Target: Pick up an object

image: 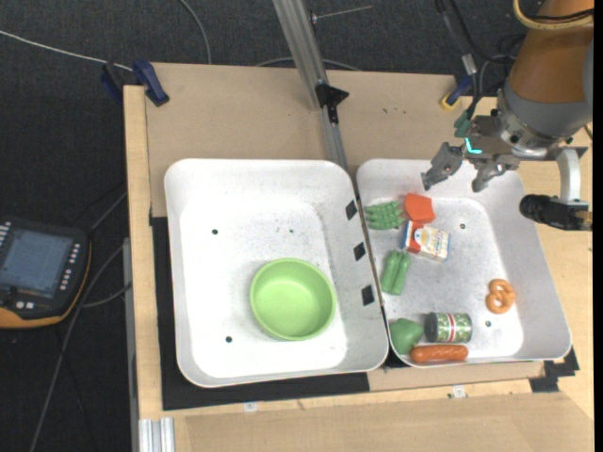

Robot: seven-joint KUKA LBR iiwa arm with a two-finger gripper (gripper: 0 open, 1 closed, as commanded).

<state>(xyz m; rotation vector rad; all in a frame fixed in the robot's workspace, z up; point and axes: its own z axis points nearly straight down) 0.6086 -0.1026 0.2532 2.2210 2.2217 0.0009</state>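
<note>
The job had hardly begun, because the claw point(465, 168) hung open and empty over the top edge of the right bin point(528, 252) in the upper right of the frame, while the orange block point(419, 206), little carton point(429, 243) and pretzel point(499, 296) lay untouched in that bin below.

Both white bins point(188, 252) look like smooth moulded plastic, finely speckled. In the left one sits a glossy green plastic bowl point(293, 298). The bench point(236, 111) around them is matt, pale wood or board. Behind the bins rises a dull metal rail point(297, 26). The arm's orange band point(556, 22) shines.
</note>
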